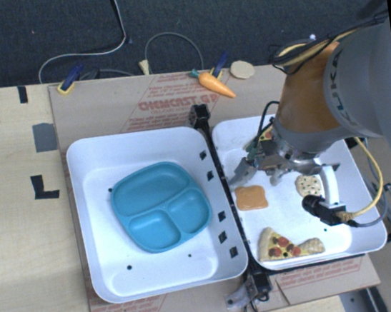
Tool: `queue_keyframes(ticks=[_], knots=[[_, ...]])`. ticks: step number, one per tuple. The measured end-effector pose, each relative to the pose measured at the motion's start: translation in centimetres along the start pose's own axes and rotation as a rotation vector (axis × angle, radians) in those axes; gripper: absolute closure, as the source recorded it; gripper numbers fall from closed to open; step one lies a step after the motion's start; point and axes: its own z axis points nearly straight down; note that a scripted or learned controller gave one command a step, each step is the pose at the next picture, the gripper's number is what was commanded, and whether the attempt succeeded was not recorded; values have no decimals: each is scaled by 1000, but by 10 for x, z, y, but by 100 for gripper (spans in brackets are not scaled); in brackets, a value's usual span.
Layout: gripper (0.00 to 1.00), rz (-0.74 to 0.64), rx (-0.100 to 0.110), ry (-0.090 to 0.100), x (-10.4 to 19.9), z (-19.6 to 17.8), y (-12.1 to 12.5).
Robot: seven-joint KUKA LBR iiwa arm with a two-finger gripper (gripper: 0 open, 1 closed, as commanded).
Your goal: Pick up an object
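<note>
In the right bin (359, 240) lie an orange-brown toast square (251, 198), a pizza slice (289, 245) near the front wall, and a pale speckled cookie (308, 185) partly under the wrist. My gripper (260, 172) hangs over the bin's left half, just behind the toast. Its fingers (242, 174) are spread open with nothing between them. A small yellow piece (266, 137) peeks out behind the wrist, mostly hidden.
The left bin (100, 273) holds a blue divided plate (161, 205). A toy carrot (216, 84) and a beige disc (243, 70) lie on the board behind the bins. A black divider (216, 177) runs between the bins. Cables loop at the back.
</note>
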Motion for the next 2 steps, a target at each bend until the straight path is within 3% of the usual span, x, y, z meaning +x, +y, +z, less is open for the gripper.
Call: queue_keyframes(ticks=[1,2], knots=[[0,4,2,-3,-55,70,19],[0,2,-2,-1,-58,99,15]])
